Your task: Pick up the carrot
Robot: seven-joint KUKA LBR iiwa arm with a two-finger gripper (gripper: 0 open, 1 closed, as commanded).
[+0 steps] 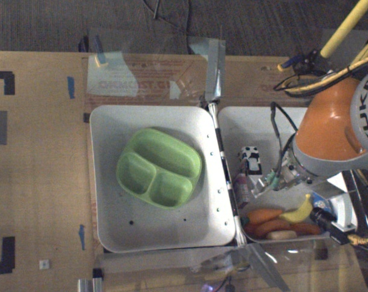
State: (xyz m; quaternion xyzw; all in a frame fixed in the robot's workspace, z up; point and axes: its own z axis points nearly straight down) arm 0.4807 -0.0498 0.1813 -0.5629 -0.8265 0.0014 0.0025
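Observation:
The carrot [264, 215] is an orange, tapered piece lying flat near the front edge of the right bin [256, 126]. It is wedged between a yellow banana [299, 212] on its right and a reddish-brown sausage-like piece [280, 227] in front. My gripper [272, 181] hangs below the arm's orange band, a short way above and behind the carrot, apart from it. Nothing shows between it and the carrot. The arm's bulk hides the right part of the bin.
The left bin [111, 224] bears a green divided plate [159, 168]. In the right bin, a black-and-white toy [250, 160] and a small purplish bottle [243, 190] lie by the dividing wall. A pale piece [281, 235] rests at the front rim. Cables trail behind the arm.

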